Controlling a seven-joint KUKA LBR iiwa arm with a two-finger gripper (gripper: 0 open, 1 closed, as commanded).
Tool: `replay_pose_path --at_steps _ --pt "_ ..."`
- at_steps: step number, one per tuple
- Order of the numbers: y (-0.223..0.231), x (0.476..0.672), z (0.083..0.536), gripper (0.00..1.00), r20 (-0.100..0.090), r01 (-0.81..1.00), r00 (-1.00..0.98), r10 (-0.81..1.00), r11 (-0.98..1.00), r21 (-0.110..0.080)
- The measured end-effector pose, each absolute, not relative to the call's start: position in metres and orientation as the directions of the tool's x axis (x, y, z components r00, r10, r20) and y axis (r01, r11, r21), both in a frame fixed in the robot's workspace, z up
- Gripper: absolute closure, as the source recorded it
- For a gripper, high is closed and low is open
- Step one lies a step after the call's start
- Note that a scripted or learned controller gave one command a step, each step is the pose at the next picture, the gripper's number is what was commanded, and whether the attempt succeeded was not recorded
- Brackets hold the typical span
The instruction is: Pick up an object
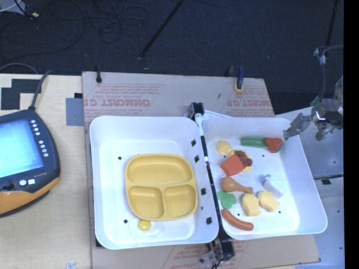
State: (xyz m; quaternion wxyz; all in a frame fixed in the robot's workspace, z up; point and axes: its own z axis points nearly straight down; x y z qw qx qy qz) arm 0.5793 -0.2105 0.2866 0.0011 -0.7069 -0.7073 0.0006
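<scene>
- Two shallow white bins are seen side by side on a cardboard sheet: the left bin in the centre-left of the frame, the right bin in the centre-right.
- A yellow divided tray is seen lying flat in the left bin, with a small yellow piece just below its lower left corner.
- Toy foods are gathered in the right bin. A green and red vegetable is laid near the bin's upper edge, its long axis almost level across the frame, the red end pointing right.
- A red block with fries is placed near the bin's middle, with a small yellow piece just above and left of it.
- A brown drumstick is laid with its long axis running left to right, dipping slightly to the right.
- A red sausage is seen at the lower left of this bin, its long axis sloping down to the right.
- Two yellow pieces are seen beside each other right of the sausage, and a green piece left of them.
- The gripper is seen at the right edge of the frame, outside the right bin; whether its jaws are open or closed cannot be told.
- A pendant with a screen is seen at the far left.
</scene>
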Motion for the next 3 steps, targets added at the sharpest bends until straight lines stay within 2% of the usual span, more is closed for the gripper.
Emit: replay_pose_path --at_steps 1,2,3 --pt "-0.212 0.605 0.098 0.00 0.002 1.000 -0.001 1.000 0.001 -0.002" --pt "-0.214 0.605 0.108 1.00 0.001 1.000 0.001 1.000 -0.001 -0.003" --pt "-0.211 0.592 0.087 1.00 0.001 1.000 -0.003 1.000 0.003 -0.004"
